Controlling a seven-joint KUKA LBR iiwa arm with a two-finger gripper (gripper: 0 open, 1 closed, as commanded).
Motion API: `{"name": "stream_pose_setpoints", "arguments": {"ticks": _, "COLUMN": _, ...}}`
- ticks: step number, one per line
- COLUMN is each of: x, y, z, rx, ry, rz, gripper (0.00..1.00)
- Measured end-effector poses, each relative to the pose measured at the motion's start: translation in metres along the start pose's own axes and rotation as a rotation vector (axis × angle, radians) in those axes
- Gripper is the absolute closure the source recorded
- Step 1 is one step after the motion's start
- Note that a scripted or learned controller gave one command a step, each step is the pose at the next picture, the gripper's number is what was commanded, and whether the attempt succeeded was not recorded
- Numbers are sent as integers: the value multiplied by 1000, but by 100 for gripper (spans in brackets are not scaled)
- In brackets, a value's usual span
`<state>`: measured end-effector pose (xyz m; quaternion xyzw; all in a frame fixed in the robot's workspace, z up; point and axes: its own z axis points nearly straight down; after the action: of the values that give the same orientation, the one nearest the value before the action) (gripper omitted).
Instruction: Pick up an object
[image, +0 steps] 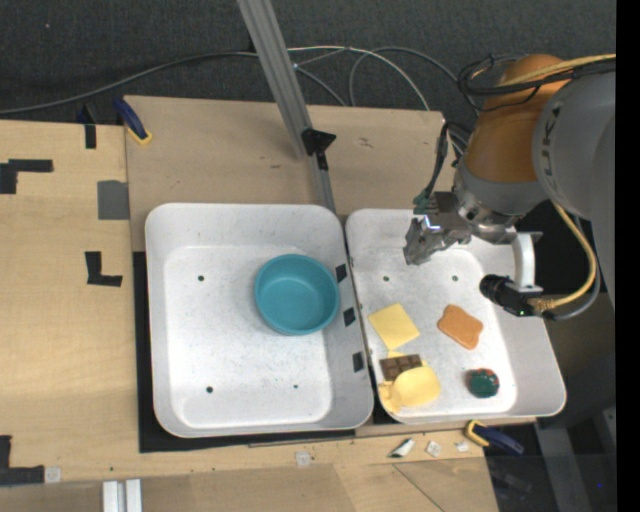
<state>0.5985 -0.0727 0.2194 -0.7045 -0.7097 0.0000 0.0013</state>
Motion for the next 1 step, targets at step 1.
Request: {"name": "stream_pose_setpoints", "arguments": {"ticks": 1, "x": 52, "y": -8, "z": 9, "rx": 1, "ry": -1, "rz": 1, "gripper": 100}}
